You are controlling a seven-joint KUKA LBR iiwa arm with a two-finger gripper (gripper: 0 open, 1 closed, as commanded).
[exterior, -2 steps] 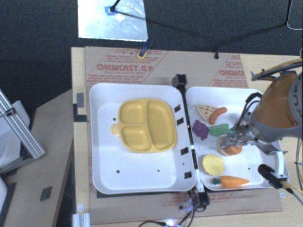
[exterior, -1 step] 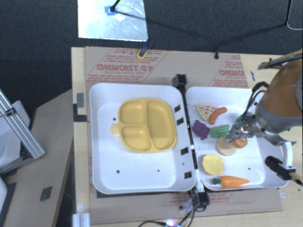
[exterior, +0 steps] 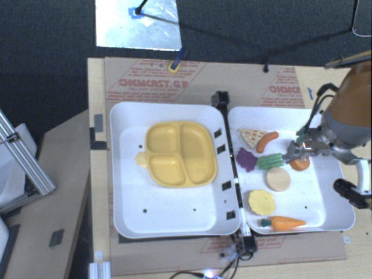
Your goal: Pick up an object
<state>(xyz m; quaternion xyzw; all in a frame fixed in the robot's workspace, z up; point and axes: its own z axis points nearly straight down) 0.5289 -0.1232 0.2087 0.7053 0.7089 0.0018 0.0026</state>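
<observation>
gripper (exterior: 293,154) low in the right bin (exterior: 337,214), between green piece (exterior: 269,161) and orange round piece (exterior: 300,164). jaw state: cannot tell. judgement: centre on one item before closing, avoid straddling both.

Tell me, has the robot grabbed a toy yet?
Not yet, it seems. Done: the gripper has reached into the right bin, by the green toy and an orange piece. In hand: nothing visibly lifted. Left: grasping and raising one.

Arm (exterior: 349,106) reaches in, hand (exterior: 292,154) lowered.
</observation>
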